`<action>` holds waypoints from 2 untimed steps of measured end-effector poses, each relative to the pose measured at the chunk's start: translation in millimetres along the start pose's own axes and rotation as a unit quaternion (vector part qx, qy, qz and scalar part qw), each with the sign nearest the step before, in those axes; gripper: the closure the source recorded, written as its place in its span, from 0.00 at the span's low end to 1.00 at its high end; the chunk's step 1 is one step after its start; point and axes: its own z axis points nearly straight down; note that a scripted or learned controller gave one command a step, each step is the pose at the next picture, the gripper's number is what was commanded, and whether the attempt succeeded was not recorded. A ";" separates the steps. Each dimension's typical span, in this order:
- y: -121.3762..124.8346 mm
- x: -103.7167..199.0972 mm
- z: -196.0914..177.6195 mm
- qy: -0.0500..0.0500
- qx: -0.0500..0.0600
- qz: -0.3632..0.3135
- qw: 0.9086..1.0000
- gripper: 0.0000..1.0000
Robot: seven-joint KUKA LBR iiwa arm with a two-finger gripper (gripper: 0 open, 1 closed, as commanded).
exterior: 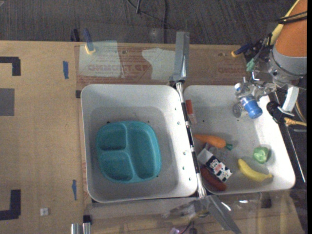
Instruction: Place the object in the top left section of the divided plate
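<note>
Arm (291, 43) reaching from right; gripper (247, 101) low over right bin (285, 145) top corner, grip state unclear.

A tan bench (39, 145) fills the lower part of the frame, with dark floor (73, 9) along the top edge. Two white bins sit on it side by side at centre and right: the left bin (90, 111) and the right bin (282, 177), touching along their inner rims. Black tape marks (12, 65) lie at the far left, and blue tape bits (65, 69) sit left of the bins.
</note>
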 end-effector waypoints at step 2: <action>-27.4 -67.3 -22.4 -0.001 -0.002 0.007 1.000 1.00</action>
